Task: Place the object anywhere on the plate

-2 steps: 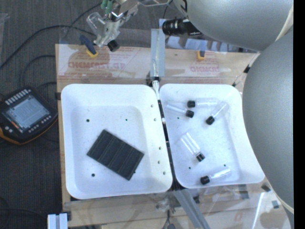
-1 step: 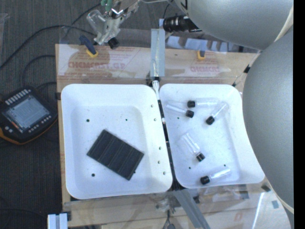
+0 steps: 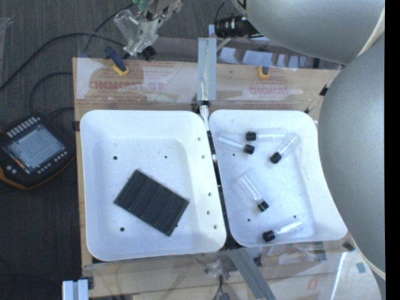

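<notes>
Well below the hand (image 3: 142, 27), vials (image 3: 253, 192).

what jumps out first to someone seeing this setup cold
The huge grey arm bulks across the top right corner and down the right side. Next, the dark ribbed plate lies tilted in the left bin, stark against the white. In the right bin, several clear vials with black caps lie scattered, pointing different ways.

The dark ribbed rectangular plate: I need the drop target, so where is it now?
In the camera view, the dark ribbed rectangular plate lies tilted in the left white bin, toward its near edge, across the divider from the clear black-capped vials.
</notes>
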Controlling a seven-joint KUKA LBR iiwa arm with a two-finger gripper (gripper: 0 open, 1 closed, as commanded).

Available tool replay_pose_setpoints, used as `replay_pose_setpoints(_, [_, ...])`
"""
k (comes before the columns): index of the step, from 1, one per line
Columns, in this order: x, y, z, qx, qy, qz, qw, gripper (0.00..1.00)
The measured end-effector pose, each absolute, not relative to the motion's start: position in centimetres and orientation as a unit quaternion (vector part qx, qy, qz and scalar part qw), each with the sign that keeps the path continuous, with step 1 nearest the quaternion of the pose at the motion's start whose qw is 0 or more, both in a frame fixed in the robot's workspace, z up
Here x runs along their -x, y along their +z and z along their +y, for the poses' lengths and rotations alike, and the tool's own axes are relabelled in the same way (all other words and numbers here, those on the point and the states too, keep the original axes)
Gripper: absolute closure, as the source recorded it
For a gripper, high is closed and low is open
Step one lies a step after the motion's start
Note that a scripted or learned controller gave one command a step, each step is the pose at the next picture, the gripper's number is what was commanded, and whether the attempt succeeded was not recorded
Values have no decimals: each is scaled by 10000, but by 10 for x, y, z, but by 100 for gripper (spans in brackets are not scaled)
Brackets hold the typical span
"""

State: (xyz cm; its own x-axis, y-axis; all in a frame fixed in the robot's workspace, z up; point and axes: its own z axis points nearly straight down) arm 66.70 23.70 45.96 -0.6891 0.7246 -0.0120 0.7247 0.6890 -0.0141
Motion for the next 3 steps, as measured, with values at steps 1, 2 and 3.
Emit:
replay_pose_setpoints(1, [-669, 467, 238, -3940, -104, 9191, 35, 100])
replay_pose_setpoints(2, [-670, 474, 240, -3937, -120, 9191, 42, 100])
replay_pose_setpoints(3, [-671, 482, 241, -3935, -135, 9192, 50, 100])
